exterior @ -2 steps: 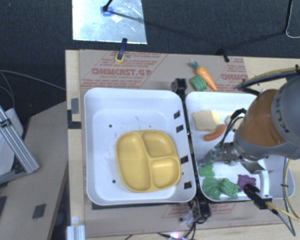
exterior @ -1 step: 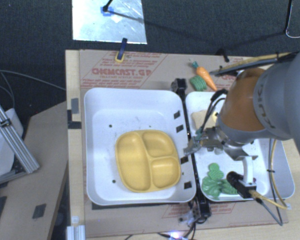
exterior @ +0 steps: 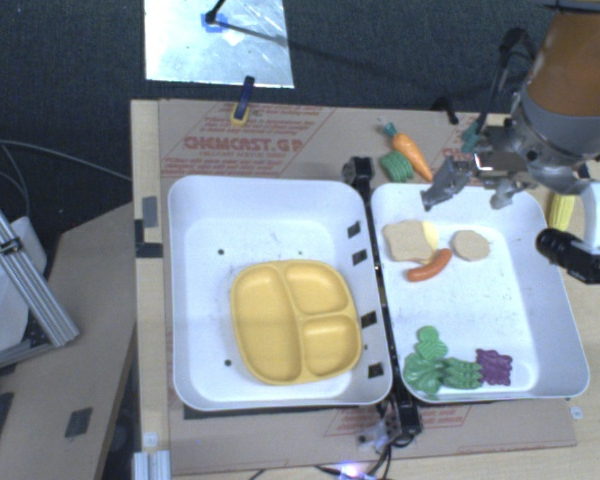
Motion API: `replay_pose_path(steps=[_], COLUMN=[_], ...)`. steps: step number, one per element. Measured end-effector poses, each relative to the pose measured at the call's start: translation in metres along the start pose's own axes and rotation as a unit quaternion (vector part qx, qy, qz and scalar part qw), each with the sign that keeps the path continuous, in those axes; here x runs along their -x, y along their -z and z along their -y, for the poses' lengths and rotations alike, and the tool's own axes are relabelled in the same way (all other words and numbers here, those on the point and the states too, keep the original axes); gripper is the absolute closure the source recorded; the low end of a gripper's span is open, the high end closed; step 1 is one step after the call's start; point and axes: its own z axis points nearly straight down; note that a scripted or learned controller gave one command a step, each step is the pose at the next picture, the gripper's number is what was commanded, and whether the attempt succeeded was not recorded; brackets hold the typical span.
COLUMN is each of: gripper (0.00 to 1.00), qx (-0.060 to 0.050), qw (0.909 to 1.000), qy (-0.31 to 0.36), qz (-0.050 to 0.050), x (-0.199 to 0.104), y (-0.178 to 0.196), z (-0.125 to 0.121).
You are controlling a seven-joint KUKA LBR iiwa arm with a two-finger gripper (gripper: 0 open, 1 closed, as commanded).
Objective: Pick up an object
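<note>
Gripper [exterior: 472, 183] hangs spread and empty at the right bin's [exterior: 570, 368] 12 o'clock, likely lining up on the bread slice [exterior: 406, 240].

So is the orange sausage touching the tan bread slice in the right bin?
Touching. The camera view shows the orange sausage lying against the lower edge of the tan bread slice, no gap between them.

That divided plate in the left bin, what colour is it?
Yellow; the divided plate shows in the camera view.
</note>
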Motion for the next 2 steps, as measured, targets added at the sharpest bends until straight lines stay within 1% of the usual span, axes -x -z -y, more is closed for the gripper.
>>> replay_pose_path(steps=[1,2], gripper=[0.0,0.0], qx=[-0.015,-0.006], qw=[0.9999,1.0], qy=[0.002,0.001], qz=[-0.001,-0.002], x=[-0.071,-0.086], y=[-0.103,0.001], z=[0.032,0.031])
